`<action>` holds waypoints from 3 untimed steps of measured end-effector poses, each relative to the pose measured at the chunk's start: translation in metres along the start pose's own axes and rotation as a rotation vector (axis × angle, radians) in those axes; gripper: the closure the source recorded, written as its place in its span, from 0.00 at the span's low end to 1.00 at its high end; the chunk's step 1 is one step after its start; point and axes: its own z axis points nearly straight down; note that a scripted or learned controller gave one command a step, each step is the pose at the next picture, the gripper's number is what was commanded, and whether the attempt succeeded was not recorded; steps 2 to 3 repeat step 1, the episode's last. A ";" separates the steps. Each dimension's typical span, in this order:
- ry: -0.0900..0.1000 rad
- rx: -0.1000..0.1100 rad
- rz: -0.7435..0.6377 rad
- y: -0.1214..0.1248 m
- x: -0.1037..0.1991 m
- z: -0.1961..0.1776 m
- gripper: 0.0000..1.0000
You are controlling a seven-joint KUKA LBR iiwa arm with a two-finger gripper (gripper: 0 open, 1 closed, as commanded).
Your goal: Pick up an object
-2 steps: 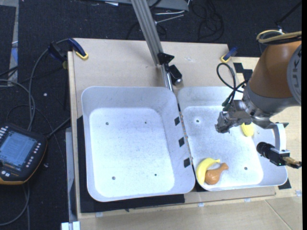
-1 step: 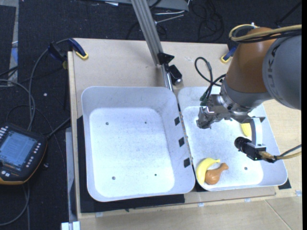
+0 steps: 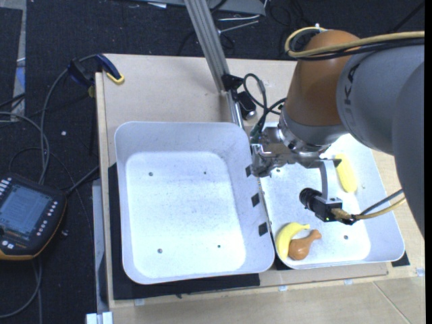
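Claw [image 3: 264, 159] hangs at the inner wall of the shallow white bin on the view's right [image 3: 378, 248], just beside the seam with the other shallow white bin [image 3: 182, 194]; whether it stands wide or narrow I cannot tell. Nearest the front rim, a small curved yellow banana-shaped toy [image 3: 288, 233] touches an orange-brown drumstick-shaped toy [image 3: 302, 246], crowded into the corner. Farther back, rightward of the claw, a pale yellow oblong piece [image 3: 346, 175] lies alone, long axis running front to back, with open floor around it.

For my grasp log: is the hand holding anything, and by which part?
Cannot be told: the hand, above the right white bin, is too unclear.
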 end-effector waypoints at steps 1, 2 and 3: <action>0.000 0.000 0.000 0.009 0.053 -0.008 1.00; 0.000 0.000 0.000 0.009 0.053 -0.008 1.00; 0.000 0.000 0.000 0.009 0.053 -0.008 1.00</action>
